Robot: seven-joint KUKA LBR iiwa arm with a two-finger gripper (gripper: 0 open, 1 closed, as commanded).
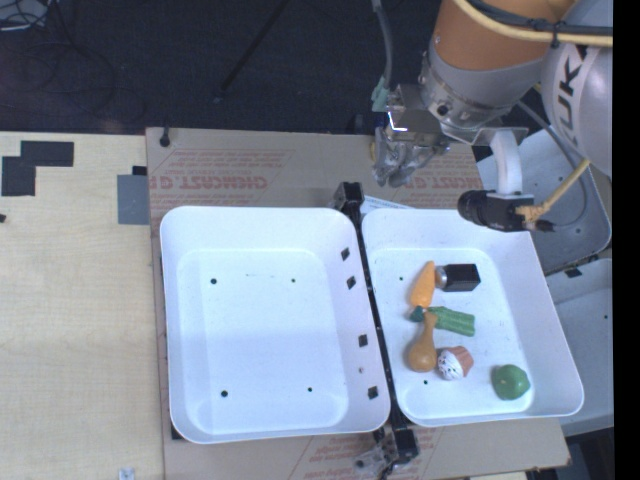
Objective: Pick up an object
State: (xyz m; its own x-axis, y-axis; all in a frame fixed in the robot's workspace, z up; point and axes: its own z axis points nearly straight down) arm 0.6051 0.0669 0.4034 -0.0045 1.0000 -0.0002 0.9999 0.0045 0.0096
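Clustered in the right bin, low to high: green lump, spotted ball, tan gourd, green stalk, orange carrot, black block; beyond, above the bin's far rim, gripper empty-looking, opening impossible to tell; still pre-grasp, probably needing descent onto one piece.

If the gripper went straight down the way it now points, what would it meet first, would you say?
Most likely the brown cardboard sheet just behind the right bin, since the gripper hangs above it; depth is unclear from one view.
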